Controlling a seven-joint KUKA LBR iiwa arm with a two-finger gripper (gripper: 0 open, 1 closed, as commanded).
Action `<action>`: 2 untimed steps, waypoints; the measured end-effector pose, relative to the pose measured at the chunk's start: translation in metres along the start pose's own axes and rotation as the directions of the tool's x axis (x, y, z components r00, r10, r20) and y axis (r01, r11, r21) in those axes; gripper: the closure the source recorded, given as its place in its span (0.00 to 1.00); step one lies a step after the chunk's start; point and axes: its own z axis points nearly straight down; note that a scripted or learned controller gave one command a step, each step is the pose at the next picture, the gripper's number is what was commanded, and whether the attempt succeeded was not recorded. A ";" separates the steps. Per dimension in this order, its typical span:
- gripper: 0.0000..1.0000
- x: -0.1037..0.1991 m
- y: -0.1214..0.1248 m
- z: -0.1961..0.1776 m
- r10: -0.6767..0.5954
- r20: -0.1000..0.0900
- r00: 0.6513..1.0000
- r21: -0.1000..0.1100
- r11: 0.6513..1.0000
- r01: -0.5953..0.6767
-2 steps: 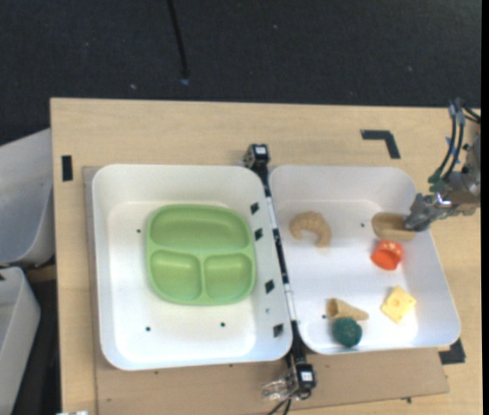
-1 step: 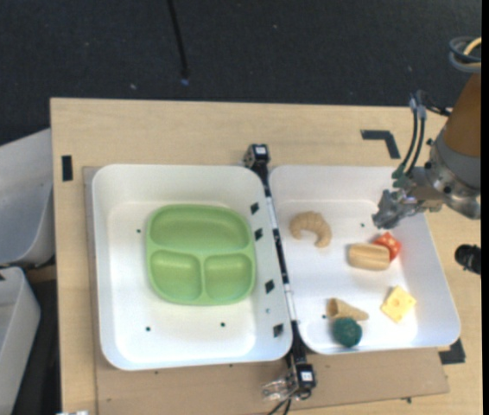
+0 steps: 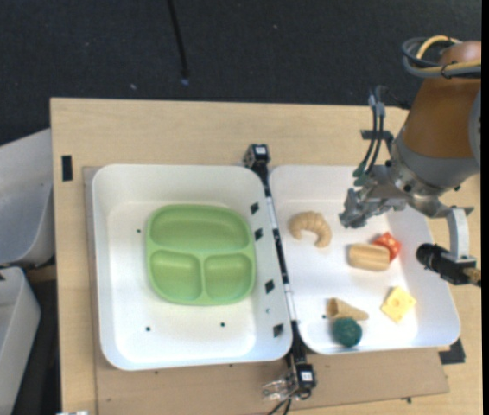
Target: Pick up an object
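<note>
The pincer [image 3: 355, 214] is poised w/ nothing held, grip state not discernible, above the right bin [image 3: 435, 331] btwn croissant [image 3: 311, 226] & bread roll [image 3: 369, 257], prob. lining up a pick.

Grey arm [image 3: 435, 158], broad orange band, dark metal hand [image 3: 357, 210], black cables looping beside the wrist

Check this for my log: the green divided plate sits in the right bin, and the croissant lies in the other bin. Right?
Not quite. The camera view shows the green divided plate in the left bin; the croissant lies in the other bin, the right bin.
</note>
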 end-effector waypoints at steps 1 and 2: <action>1.00 0.050 0.018 0.016 0.001 0.001 1.000 0.003 1.000 -0.001; 1.00 0.093 0.034 0.012 0.000 0.000 1.000 -0.001 1.000 0.000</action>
